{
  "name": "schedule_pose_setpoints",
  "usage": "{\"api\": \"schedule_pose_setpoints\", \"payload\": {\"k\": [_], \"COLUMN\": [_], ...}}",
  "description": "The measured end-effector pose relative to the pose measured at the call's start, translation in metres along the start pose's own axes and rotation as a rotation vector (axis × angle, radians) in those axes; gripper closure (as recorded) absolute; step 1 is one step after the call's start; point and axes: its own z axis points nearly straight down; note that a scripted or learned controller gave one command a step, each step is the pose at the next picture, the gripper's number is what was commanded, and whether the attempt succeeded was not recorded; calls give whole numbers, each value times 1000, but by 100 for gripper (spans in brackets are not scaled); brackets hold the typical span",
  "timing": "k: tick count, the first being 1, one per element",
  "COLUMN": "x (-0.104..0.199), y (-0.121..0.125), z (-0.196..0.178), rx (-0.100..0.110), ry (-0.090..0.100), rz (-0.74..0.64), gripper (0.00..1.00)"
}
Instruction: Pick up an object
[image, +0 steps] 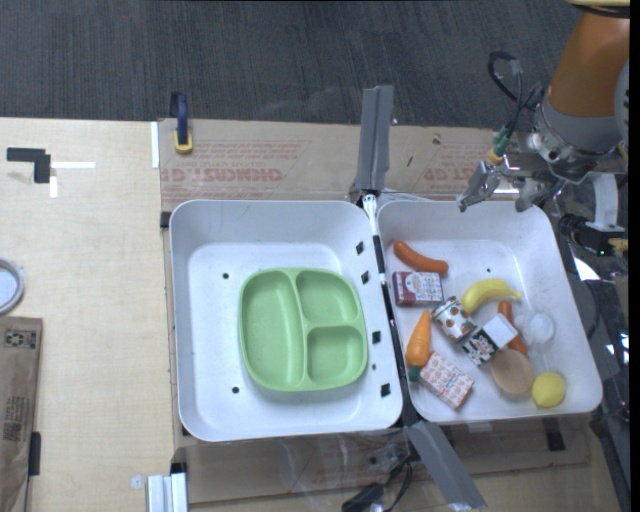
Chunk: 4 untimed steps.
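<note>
the gripper (497, 187) hangs over the right bin's (575, 300) top edge, open, holding nothing. the toys lie packed together, so it might grab two.

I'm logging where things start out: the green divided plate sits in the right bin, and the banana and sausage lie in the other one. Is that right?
Not quite. The camera view shows the green divided plate in the left bin, not the right. The banana and sausage do lie in the other one, the right bin.
</note>
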Motion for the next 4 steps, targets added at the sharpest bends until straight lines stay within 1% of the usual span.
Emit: {"api": "schedule_pose_setpoints", "payload": {"k": [1, 2, 3, 4], "x": [5, 24, 17, 15], "y": [-54, -105, -129, -129], "z": [149, 152, 154, 146], "rx": [-2, -14, -8, -8], "ry": [0, -2, 2, 1], "rz": [45, -57, 32, 37], "gripper": [0, 0, 0, 100]}}
